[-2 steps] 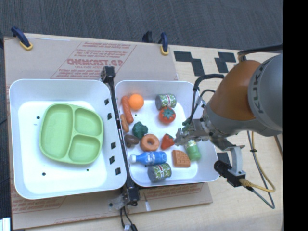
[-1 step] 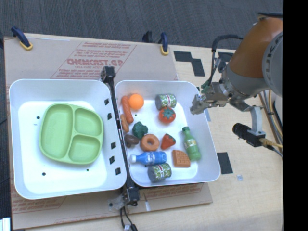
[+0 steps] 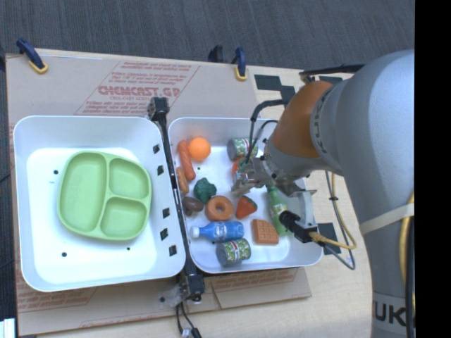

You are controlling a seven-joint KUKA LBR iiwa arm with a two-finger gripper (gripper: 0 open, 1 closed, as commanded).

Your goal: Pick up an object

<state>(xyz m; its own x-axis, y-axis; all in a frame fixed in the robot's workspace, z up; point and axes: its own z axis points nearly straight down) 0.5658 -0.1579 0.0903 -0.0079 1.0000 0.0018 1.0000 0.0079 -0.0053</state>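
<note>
bins (image 3: 28, 189): two
divided plates (image 3: 104, 194): one
cans (image 3: 233, 251): two
bottles (image 3: 218, 230): two
doughnuts (image 3: 220, 208): one

Bulky grey arm (image 3: 366, 125), orange band (image 3: 299, 122) above the wrist, black cables, yellow cable along the base

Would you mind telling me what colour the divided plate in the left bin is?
Light green; the divided plate shows best in the camera view.

Bench (image 3: 106, 83) topped with brown printed cardboard, blue clamps at its far edge. Two shallow white bins sit side by side on it, touching: left bin (image 3: 28, 259) holds a green divided plate, right bin (image 3: 296, 259) holds small toy foods.
</note>
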